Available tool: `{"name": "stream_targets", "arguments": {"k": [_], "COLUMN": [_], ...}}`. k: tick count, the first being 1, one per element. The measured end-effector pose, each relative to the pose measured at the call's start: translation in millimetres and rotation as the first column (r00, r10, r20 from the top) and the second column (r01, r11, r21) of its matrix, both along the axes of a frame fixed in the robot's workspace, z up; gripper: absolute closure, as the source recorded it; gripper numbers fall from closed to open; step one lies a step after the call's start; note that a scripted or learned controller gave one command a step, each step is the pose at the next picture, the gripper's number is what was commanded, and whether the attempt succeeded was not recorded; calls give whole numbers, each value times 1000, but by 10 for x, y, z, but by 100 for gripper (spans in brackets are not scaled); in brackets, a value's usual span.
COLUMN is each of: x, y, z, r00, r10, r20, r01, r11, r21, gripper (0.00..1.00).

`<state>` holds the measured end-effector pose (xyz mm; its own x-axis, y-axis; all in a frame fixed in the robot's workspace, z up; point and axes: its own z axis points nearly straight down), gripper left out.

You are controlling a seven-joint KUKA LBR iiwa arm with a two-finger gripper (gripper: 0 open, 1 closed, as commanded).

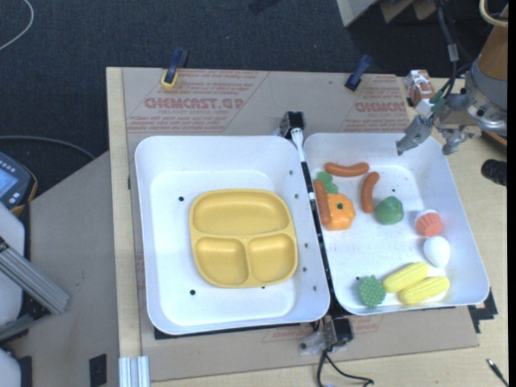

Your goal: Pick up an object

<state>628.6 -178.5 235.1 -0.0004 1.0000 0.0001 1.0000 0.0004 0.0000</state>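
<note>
Two shallow white bins sit side by side on a bench topped with a brown printed board [242,95]. The left bin [161,168] holds a yellow divided plate [242,236] lying flat near its middle, one long compartment toward the far side and two smaller ones toward the near side.

The right bin [463,240] holds toy food. Near its far edge lies a sausage [347,168]; a second sausage [369,192] lies just beside it, pointing toward the near side. Along the left wall rests a carrot [322,200], touching an orange pepper [339,213]. A green round vegetable [389,210] sits near the middle, just beside the second sausage. Toward the right wall are a small orange-red fruit [429,222] and, just nearer, a white egg [437,251]. In the near right corner lie two yellow corn cobs [418,282] side by side, with a green broccoli piece [371,291] just to their left.

The gripper [431,135] hangs over the far right corner of the right bin, well apart from every toy. Its two fingers [409,138] stand apart with nothing between them.

Two clamps [172,68] grip the board's far edge.
</note>
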Motion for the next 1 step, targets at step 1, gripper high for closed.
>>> {"name": "stream_targets", "arguments": {"k": [1], "x": [9], "y": [-92], "z": [-567], "r00": [1000], "r10": [-1], "r20": [-6], "r01": [1], "r11": [1000], "r21": [1], "gripper": [0]}}
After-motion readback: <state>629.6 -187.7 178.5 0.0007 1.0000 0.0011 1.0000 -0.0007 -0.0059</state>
